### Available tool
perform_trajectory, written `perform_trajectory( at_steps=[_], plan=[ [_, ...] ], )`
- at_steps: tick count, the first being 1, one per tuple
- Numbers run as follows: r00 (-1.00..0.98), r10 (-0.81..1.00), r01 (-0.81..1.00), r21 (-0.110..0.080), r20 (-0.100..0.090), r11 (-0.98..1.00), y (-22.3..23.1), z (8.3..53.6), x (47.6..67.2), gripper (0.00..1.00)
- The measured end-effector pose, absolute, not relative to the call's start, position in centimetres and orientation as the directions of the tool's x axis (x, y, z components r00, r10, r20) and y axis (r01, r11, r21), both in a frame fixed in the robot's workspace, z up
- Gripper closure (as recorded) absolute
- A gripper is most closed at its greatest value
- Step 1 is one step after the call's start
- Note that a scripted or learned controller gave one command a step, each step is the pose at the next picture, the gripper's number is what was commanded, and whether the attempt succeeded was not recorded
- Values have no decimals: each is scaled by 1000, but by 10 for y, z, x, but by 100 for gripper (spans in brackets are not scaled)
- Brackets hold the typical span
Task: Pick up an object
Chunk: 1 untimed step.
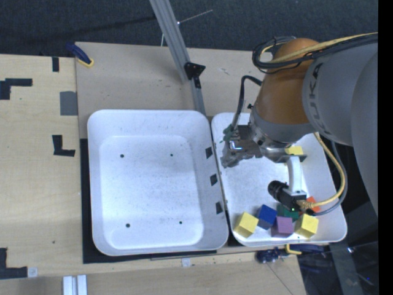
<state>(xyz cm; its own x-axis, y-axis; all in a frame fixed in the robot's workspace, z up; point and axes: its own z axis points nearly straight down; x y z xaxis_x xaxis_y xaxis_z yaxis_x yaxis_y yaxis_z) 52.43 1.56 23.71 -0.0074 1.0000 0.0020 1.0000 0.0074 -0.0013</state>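
None of the small blocks [276, 220] clustered at the right bin's [245, 183] near end looks lifted, the gripper [233, 149] hovers apart, and I cannot tell whether it is open.

A robotics lab is showing here: taped markers dotting a wooden table [37, 165], white bins [147, 183], an aluminium strut [172, 29].

Light wooden surface [37, 183], marked with dark tape pieces [60, 146] along the left side. Bears two shallow white bins side by side: left bin [98, 165] on a black mat [85, 214], right bin [334, 229] touching it.
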Motion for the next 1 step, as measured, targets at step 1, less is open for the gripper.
perform_trajectory(
  at_steps=[1],
  plan=[
    [-7,1000,1000,-2,2,7,63,242,525,100]
  ],
)
